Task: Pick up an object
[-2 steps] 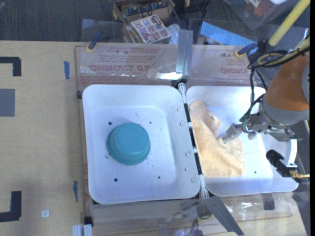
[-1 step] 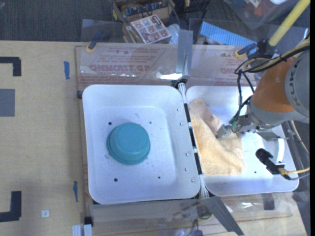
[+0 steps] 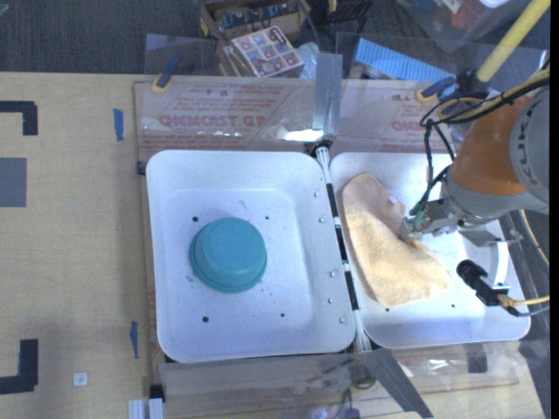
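My arm (image 3: 515, 160) comes in from the right edge of the bench, its orange band above the wrist. My gripper (image 3: 417, 225) points down and to the left, low over the right bin's middle, near its left wall.

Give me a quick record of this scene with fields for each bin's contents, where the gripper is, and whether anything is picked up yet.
left bin: one teal bowl, upside down, near the middle
right bin: one tan cloth, lying flat along the bin's left half
gripper: low over the right edge of the tan cloth, in the right bin
grasp: cannot tell; the tan cloth lies on the bin floor, not lifted
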Motion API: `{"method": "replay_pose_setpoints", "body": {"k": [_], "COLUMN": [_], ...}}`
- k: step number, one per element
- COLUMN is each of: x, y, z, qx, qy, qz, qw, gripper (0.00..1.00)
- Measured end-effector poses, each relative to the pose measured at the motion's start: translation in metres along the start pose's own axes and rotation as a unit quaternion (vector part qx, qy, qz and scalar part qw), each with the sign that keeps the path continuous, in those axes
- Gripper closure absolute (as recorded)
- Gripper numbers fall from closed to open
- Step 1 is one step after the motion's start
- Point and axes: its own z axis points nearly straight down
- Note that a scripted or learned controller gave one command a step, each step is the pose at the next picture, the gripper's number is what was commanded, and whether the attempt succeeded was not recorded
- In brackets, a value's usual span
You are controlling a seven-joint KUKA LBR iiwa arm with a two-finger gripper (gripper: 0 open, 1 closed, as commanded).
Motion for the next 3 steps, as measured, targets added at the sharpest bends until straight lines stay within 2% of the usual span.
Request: {"method": "replay_pose_setpoints", "body": {"k": [1, 2, 3], "x": [0.0, -0.002, -0.029], "y": [0.0, 0.0, -0.034], "z": [0.0, -0.009, -0.026], "qx": [0.0, -0.001, 0.007], "qy": [0.0, -0.001, 0.001], "qz": [0.0, 0.001, 0.038], "qw": [1.0, 1.0, 0.9993], "gripper": [0.0, 1.0, 1.0]}}
